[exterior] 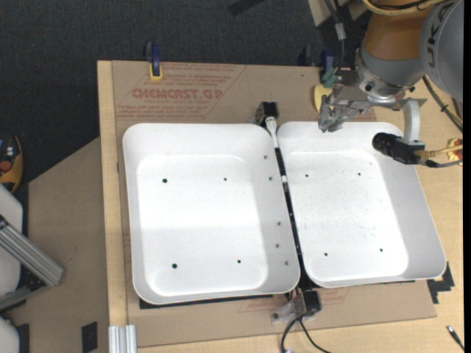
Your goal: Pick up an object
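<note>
Camera view: the end effector (329, 121) is held over the right bin's (412, 219) far rim, its opening cannot be told, and no object's handling can be judged

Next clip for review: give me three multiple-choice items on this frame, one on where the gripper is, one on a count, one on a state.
1. Where is the gripper?
A. Over the right bin's far rim
B. Over the left bin's near corner
C. Beyond the bench's left edge

2. How many white bins sit on the bench?
A. One
B. Two
C. Four

3. What is between the gripper's tips?
A. A red block
B. A blue cup
C. Nothing visible

Answers: 1 A, it hangs at the right bin far edge. 2 B, the left bin and right bin lie side by side. 3 C, no object shows at the tips.
</note>
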Motion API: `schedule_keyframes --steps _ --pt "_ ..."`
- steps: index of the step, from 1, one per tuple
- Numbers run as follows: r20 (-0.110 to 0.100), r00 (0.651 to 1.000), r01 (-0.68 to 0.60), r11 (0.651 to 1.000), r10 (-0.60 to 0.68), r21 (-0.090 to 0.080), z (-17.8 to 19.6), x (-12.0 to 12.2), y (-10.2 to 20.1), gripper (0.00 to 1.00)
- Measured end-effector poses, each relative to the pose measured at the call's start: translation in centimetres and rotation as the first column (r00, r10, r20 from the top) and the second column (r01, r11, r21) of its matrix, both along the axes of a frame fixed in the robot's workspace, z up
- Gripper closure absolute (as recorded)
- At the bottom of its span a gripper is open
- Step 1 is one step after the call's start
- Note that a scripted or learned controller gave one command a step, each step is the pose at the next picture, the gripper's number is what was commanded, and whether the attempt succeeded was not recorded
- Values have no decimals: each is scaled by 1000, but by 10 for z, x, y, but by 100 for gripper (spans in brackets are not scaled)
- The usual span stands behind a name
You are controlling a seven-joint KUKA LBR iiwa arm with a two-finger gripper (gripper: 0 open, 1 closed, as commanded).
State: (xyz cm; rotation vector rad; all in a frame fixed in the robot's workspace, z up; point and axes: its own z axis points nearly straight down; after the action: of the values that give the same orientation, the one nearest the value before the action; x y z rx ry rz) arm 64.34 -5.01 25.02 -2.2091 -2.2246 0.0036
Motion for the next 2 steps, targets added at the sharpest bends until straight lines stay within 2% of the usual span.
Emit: schedule_keyframes --steps 1,2 --pt "17 1000 2 1000 -2 -3 94 7 31 100" --pt "-6 1000 -3 1000 3 1 -29 12 130 100"
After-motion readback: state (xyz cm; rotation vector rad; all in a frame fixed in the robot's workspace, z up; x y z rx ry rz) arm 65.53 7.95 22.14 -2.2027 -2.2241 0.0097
